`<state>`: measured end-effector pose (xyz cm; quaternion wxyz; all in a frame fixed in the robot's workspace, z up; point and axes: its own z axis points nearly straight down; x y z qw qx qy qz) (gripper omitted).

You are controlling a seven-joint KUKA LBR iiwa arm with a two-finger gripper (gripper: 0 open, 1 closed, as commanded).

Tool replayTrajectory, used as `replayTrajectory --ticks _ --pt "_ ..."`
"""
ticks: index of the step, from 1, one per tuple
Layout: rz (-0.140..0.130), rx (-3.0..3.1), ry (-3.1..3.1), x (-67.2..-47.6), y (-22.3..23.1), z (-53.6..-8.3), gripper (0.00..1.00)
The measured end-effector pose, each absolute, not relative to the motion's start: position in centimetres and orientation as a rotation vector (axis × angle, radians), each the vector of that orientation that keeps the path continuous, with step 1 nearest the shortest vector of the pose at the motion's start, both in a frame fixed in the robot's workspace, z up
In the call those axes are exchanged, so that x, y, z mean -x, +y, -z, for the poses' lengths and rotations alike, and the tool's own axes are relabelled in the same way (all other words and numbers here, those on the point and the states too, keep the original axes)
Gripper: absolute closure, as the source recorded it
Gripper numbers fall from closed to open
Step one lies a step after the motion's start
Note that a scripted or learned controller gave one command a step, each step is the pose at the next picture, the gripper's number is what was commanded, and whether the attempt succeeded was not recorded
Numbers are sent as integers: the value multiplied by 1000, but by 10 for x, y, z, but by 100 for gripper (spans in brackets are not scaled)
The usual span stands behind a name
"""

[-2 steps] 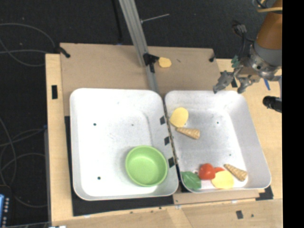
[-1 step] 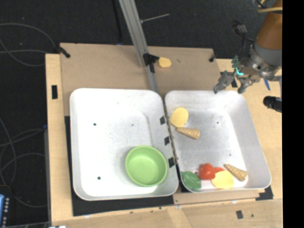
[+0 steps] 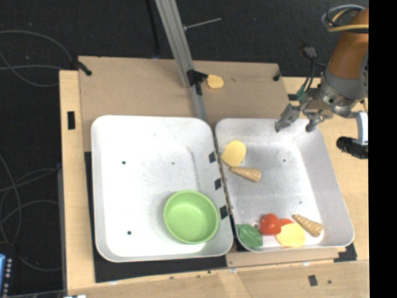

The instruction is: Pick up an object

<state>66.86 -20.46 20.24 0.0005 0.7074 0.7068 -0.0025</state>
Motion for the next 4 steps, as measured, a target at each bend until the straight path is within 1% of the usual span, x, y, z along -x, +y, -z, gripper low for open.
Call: replayTrajectory --ticks 1,2,3,4 --pt "9 -2224 2221 -662 -207 -141 0" --pt "8 -2223 2220 -661 -209 -99 0" --pt "3 -2216 2215 -663 -210 -114 100" --pt "-6 -2218 2218 -662 -212 -159 100"
